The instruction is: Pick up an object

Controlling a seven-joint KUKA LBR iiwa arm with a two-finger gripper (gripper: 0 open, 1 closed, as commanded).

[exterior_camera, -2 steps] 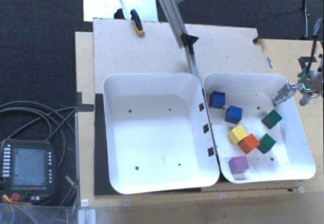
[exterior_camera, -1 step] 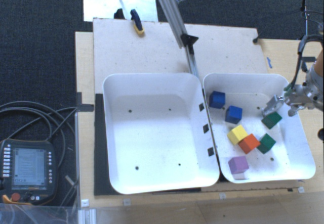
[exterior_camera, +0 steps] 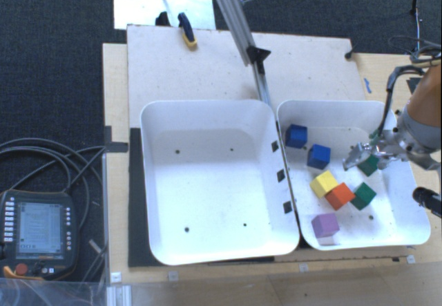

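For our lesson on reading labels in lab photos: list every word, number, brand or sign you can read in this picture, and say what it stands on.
None can be read.
Grey handheld control pendant with a screen: the display and its key markings are too small and blurred to read.
Small black tabs along the inner wall of the right shallow white plastic bin: no legible marks.
Coloured blocks, such as the blue cube: plain faces, no text.

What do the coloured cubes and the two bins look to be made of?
Cubes, such as the yellow cube and purple cube: probably painted wood or foam, with matte, flat colour and crisp edges. Right bin and left bin: likely moulded plastic, smooth white with rounded corners.
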